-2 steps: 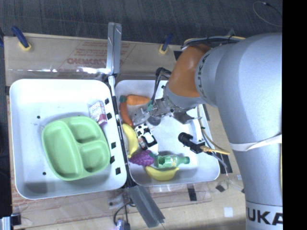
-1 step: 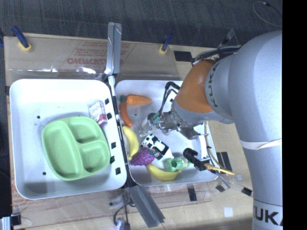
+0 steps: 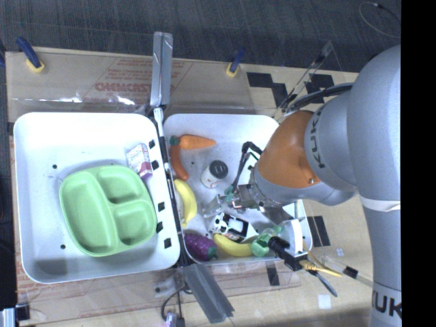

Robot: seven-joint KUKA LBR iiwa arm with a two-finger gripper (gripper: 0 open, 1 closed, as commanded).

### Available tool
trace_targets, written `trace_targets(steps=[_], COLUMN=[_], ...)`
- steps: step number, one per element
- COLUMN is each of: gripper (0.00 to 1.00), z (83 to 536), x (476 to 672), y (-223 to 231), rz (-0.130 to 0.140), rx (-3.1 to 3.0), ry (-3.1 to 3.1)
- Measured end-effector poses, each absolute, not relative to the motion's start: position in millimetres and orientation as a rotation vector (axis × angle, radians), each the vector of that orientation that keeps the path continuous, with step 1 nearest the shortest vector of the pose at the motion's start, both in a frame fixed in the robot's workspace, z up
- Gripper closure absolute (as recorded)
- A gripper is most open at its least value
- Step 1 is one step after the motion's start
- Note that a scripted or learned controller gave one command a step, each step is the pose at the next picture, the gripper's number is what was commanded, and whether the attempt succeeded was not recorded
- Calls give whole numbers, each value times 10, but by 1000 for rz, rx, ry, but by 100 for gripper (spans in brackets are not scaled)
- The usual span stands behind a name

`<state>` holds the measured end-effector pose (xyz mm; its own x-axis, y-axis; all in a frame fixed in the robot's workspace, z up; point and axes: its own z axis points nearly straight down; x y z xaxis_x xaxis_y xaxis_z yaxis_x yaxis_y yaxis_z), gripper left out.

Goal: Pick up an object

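Arm: the grey arm [image 3: 354,148] with its orange band [image 3: 293,159] reaches in from the right and hangs low over the right bin [image 3: 204,125].
Hand: the hand [image 3: 235,197] sits at the middle of the right bin, under the wrist; whether it is spread or pressed together cannot be told, as the wrist covers most of it.
Objects near the hand: a black-and-white toy [image 3: 228,225] lies just below the hand; a yellow banana [image 3: 231,245] lies below that, along the bin's lower wall.
Other objects in the right bin: a second yellow banana [image 3: 185,199] lies against the left wall, left of the hand; a purple eggplant [image 3: 199,245] lies in the lower left corner beside the first banana; an orange carrot [image 3: 194,142] lies in the upper left corner, well apart from the hand; a white piece with a dark round top [image 3: 215,170] stands between the carrot and the hand; a green object [image 3: 264,244] lies at the lower right, partly under the arm.
Left bin: the left bin [image 3: 41,135] holds a green divided tray [image 3: 109,210] and a small pink-and-white carton [image 3: 139,159] at the tray's upper right.
Hidden: the right half of the right bin lies under the arm; nothing can be seen between the hand's tips.
Tabletop: the tabletop [image 3: 68,73] bears both bins side by side.
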<state>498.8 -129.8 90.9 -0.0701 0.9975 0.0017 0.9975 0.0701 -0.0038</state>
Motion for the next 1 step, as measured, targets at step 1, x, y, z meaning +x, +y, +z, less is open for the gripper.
trace_targets(steps=[1], gripper=[0], z=[916], x=[4895], y=[-1823], rz=[0], rx=[-1938], ry=[-2473])
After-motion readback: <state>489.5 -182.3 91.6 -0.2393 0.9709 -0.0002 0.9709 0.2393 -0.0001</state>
